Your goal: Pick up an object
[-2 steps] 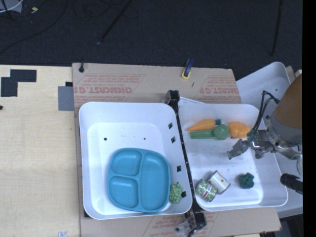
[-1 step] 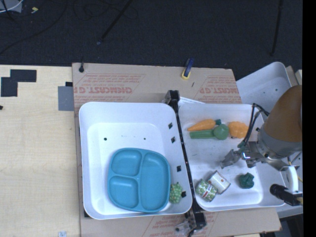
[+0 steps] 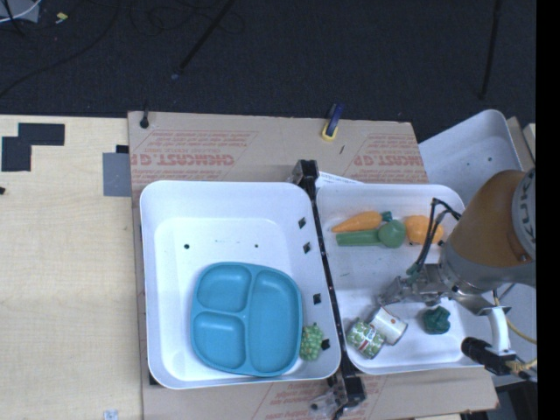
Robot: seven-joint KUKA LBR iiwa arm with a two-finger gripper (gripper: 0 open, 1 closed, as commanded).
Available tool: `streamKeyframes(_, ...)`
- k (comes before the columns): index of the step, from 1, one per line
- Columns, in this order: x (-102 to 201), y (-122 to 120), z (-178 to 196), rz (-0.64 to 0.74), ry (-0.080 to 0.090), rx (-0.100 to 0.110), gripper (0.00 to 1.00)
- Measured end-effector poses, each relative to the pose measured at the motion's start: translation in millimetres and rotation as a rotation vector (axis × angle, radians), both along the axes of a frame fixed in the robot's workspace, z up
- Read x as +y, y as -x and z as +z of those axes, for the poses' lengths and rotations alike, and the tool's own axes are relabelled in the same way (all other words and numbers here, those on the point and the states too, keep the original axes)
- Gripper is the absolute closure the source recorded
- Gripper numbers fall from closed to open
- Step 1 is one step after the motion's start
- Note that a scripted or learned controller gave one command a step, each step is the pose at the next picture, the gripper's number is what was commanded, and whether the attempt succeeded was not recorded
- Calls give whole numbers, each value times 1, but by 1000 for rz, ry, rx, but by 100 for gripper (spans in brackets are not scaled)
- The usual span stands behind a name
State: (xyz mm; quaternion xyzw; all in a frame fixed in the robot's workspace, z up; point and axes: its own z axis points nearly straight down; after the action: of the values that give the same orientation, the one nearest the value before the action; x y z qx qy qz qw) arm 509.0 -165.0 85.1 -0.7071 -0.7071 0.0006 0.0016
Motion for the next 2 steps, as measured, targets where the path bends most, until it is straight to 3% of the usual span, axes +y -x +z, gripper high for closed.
streamKeyframes(1, -2, 0, 13, -5, 0, -1, 100)
streamKeyframes(2, -2, 7, 57, -7, 1, -3, 100)
